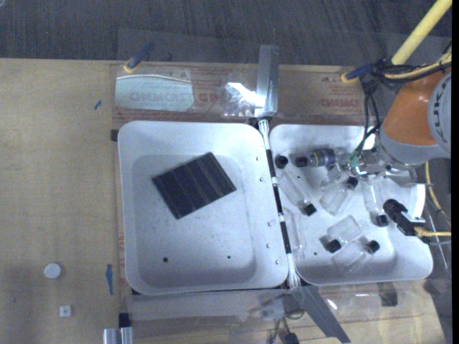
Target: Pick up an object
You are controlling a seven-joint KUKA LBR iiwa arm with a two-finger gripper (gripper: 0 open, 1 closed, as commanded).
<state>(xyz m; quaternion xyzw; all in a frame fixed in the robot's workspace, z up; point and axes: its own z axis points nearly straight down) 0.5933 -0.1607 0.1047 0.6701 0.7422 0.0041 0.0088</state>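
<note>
The right bin (401,269) holds several small clear bottles with black caps, lying at all angles. One bottle (320,158) lies along the bin's far wall, another (298,195) near the left wall, and a third (345,231) towards the front. My gripper (356,166) hangs low over the far right part of this bin, just right of the far-wall bottle and above a tilted clear bottle (336,195). I see nothing lifted out of the pile. A flat black ribbed panel (193,185) lies alone in the left bin (136,213).
The divider (278,206) between the two bins runs front to back. Crumpled clear plastic (240,97) and a metal bracket (267,84) sit behind the bins on the bench. A small grey disc (51,270) lies on the bench at the far left.
</note>
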